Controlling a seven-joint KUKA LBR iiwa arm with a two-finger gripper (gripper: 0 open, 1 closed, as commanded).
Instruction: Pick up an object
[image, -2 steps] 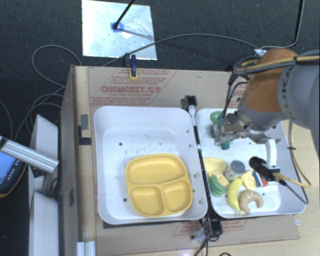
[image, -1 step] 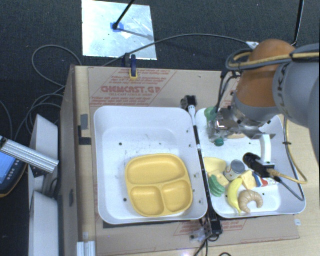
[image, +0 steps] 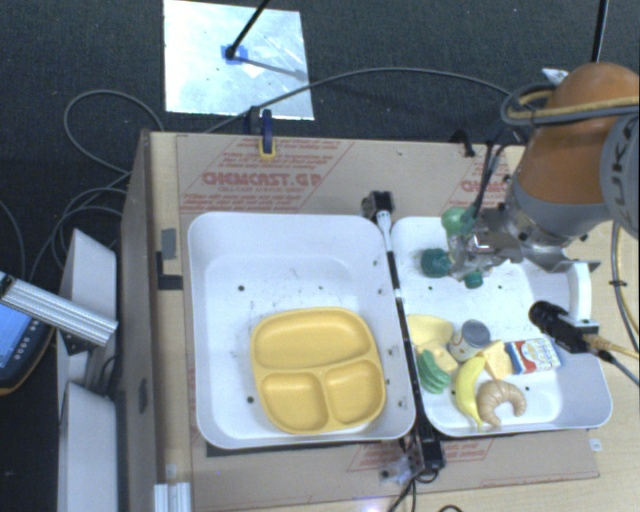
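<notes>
My gripper (image: 470, 262) is low over the far part of the right bin (image: 575, 400), reaching in from the right. A teal round object (image: 435, 263) lies just left of it, and a small teal piece (image: 474, 281) shows right under it. A green object (image: 456, 220) sits close behind the gripper. Whether anything is held is hidden by the gripper body. Nearer the front of this bin lie a banana (image: 466, 385), a croissant (image: 502, 398), a small can (image: 467, 340), a white, red and blue carton (image: 528, 356), a green vegetable (image: 432, 370) and a pale yellow piece (image: 430, 329).
The left bin (image: 230, 250) holds a yellow divided tray (image: 318, 368) toward its front. A ridge (image: 393, 290) separates the two bins. Cardboard (image: 300, 170) lies under the bins, with cables behind.
</notes>
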